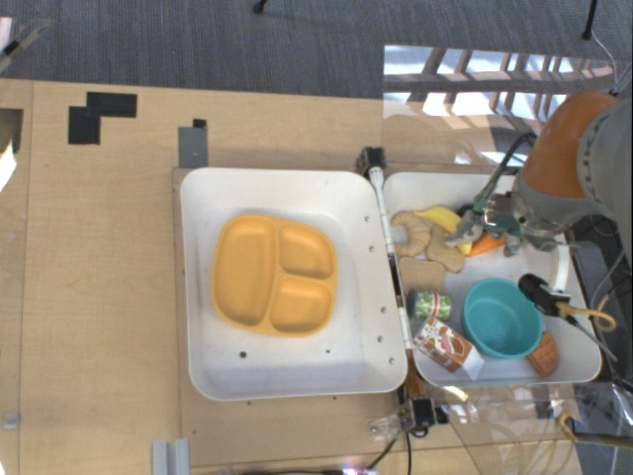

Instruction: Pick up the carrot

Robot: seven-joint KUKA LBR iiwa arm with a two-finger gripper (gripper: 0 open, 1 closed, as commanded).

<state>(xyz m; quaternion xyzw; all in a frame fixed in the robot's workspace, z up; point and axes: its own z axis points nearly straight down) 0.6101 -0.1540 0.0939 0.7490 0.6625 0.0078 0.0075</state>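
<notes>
The carrot point(486, 246) is a small orange piece in the right bin point(584, 369), near its upper middle. My gripper point(478, 224) hangs directly over it, reaching in from the right, and its tip covers the carrot's upper part. I cannot tell whether it touches the carrot. A yellow banana point(438, 218) lies just left of the gripper, and a tan pastry point(425, 241) lies left of the carrot.
The right bin also holds a teal bowl point(502, 317), a green can point(429, 305), a red and white box point(445, 344) and a brown-orange item point(542, 354). The left bin point(208, 364) holds a yellow divided tray point(275, 274).
</notes>
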